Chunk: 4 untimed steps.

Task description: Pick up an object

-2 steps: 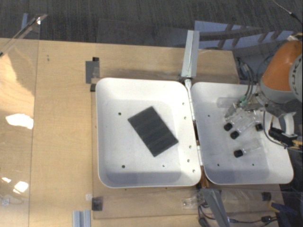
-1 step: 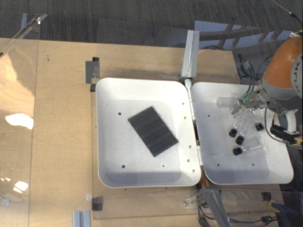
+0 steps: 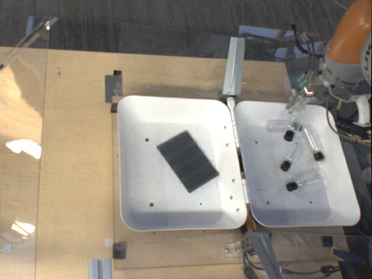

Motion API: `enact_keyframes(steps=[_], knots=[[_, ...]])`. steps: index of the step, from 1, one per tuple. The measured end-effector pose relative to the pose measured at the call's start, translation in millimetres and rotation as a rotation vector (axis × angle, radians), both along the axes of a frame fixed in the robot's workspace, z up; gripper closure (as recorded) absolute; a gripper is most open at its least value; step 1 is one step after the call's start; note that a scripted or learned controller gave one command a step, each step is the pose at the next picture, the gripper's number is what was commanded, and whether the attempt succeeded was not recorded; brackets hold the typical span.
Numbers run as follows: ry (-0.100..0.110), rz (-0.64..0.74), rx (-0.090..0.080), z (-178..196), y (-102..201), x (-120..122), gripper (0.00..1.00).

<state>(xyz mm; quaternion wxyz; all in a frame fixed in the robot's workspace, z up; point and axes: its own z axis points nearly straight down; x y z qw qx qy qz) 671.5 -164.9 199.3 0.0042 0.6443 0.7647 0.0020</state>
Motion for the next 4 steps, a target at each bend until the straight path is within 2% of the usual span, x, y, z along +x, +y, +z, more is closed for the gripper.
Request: enact_keyframes(steps=[1, 2, 3, 4], knots=[[-0.006, 0.008, -0.003, 10, 2, 2, 1.0], [0.001, -0.012, 0.0, -85, 5, 0, 1.0], [-0.003, -0.02, 0.002, -111, 49, 0, 1.0], [0.005, -0.106, 0.004, -108, 72, -41, 1.0]])
